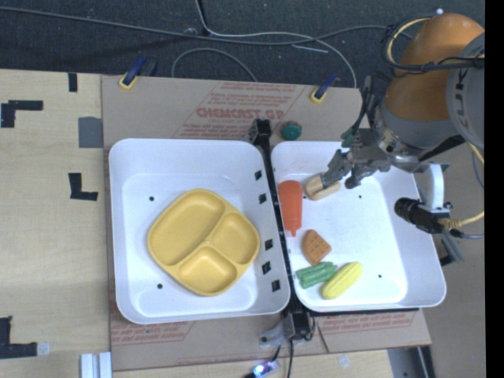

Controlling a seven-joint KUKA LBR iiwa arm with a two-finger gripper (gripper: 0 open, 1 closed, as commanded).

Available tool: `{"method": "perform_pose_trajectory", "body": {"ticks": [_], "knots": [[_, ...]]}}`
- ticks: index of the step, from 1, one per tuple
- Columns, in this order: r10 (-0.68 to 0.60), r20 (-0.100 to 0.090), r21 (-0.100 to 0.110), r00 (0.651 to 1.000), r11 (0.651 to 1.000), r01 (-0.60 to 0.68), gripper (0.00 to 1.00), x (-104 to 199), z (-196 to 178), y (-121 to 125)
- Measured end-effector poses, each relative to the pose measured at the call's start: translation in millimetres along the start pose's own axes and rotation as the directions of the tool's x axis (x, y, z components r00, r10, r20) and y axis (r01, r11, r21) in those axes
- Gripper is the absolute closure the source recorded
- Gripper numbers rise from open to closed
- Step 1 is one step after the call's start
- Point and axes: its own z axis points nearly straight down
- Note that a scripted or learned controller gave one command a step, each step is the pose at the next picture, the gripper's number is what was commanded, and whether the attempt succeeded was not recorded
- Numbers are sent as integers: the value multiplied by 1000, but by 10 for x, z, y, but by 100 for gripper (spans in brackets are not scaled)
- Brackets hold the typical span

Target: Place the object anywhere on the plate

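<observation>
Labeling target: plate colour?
Yellow, three compartments; the plate shows best in the camera view.

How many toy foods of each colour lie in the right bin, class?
Orange: 1, the carrot
Brown: 1, the waffle-like piece
Green: 1, the pea pod
Yellow: 1, the corn cob
Tan: 1, the piece at the claw
Total: 5

Arm [441,61]: grey body, broad rounded orange band above the wrist
Cables [398,34]: thin yellow and black loops beside the orange band
Gripper [346,172]: dark grey metal, small and blocky
</observation>
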Motion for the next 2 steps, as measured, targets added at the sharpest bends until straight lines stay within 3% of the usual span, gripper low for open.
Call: {"method": "perform_pose_trajectory", "body": {"ticks": [2], "knots": [[-2, 0, 1, 1000, 1000, 2, 100, 1178, 26, 143]]}}
